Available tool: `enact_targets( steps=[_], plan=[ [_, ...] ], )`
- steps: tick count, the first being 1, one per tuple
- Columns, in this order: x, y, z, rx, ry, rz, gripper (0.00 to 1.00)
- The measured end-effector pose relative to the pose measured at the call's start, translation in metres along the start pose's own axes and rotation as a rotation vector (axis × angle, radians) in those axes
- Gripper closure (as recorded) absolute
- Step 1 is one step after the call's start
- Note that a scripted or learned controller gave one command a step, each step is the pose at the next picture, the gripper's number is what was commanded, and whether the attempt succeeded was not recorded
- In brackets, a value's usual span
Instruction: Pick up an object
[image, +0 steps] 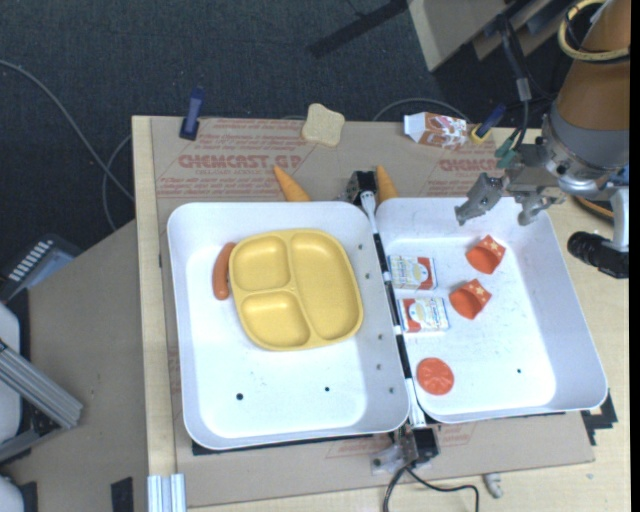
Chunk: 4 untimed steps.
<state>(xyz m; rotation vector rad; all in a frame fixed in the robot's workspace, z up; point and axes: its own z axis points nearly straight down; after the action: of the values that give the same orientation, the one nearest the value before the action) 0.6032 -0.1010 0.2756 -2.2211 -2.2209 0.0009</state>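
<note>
Dark carpet surrounds your table (250, 150), a brown board printed with red lettering, and two white bins sit side by side on it. In the left bin (200, 400) you have a yellow divided tray (296, 288) with a sausage (221, 271) lying just beside its left edge. In the right bin (560, 340) you have two small cartons (412, 272) (425, 314) lined up along the bin's left wall, a red disc (435, 376) near the bin's front edge, and two orange-red pieces (487, 254) (470, 299) toward the middle and far side. Your jaws (507, 200) hang over the far edge of the right bin, spread apart with nothing between them, well above and just beyond the farther orange-red piece. Along the table's far edge you can see a bread slice (323, 124), a carrot (290, 184), a blue clip (190, 113) near the far left corner, and a small milk carton (436, 128) lying on its side.
</note>
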Motion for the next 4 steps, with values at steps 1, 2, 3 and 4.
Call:
enact_targets(
  steps=[1, 2, 3, 4],
  plan=[
    [-0.036, 0.015, 0.187, -0.007, -0.003, 0.001, 0.0],
    [-0.044, 0.064, 0.19, 0.0, 0.0, 0.0, 0.0],
    [-0.069, 0.052, 0.178, 0.0, 0.0, 0.0, 0.0],
    [-0.051, -0.015, 0.192, 0.001, 0.001, 0.001, 0.0]
  ],
)
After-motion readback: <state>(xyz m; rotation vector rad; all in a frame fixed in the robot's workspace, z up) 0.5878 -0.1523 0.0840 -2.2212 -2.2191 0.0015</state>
